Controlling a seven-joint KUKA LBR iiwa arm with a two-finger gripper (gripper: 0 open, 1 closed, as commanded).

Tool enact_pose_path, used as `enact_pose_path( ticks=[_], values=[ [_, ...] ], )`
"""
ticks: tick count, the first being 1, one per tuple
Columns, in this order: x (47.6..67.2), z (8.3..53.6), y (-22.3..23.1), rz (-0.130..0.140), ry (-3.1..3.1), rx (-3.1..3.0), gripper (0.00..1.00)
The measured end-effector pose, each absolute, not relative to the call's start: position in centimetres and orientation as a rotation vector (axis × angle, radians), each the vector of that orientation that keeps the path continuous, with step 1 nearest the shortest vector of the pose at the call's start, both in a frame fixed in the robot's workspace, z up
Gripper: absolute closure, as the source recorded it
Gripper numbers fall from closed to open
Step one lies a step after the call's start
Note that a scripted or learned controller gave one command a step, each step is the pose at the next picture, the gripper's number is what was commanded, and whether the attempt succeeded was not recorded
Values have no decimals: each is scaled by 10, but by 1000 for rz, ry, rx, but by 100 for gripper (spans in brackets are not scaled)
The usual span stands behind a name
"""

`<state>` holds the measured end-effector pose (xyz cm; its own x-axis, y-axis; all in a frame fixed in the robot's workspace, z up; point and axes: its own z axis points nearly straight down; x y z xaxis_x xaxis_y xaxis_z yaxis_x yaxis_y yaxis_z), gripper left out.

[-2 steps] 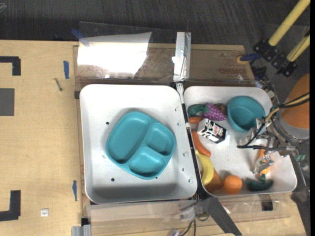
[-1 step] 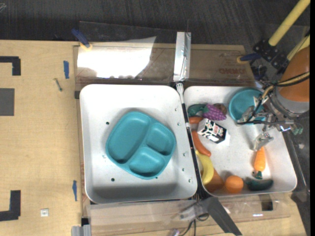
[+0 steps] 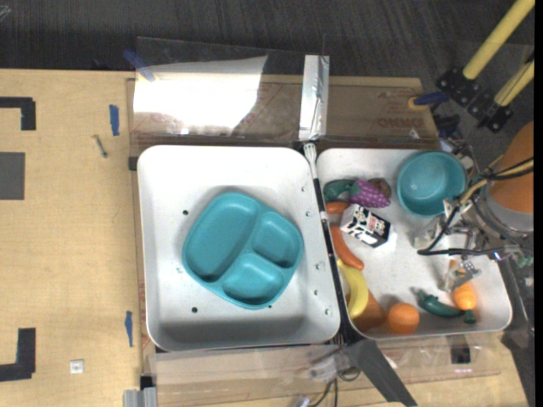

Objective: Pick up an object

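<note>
Nearest in the right bin (image 3: pixel 501 312) lie an orange (image 3: pixel 403 316), a dark green vegetable (image 3: pixel 437 305) with its long axis across the bin, and a small orange fruit (image 3: pixel 464 296). The gripper (image 3: pixel 462 270) hangs just above that fruit; whether it is open or closed cannot be told. A banana (image 3: pixel 356 288) and a carrot (image 3: pixel 346 248) run lengthwise along the left wall. Farther back are a black-and-white carton (image 3: pixel 366 225), purple grapes (image 3: pixel 372 192) and an upright teal bowl (image 3: pixel 431 183). The left bin (image 3: pixel 161 176) holds a teal divided plate (image 3: pixel 243 248).
</note>
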<state>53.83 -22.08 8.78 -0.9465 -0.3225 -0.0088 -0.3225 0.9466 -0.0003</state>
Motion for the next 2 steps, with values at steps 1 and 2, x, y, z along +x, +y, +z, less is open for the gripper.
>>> enact_pose_path(
  ticks=[1,2],
  values=[
    [635,106,-222,10,3112,-512,0],
    [588,122,-223,0,3096,-504,0]
  ],
)
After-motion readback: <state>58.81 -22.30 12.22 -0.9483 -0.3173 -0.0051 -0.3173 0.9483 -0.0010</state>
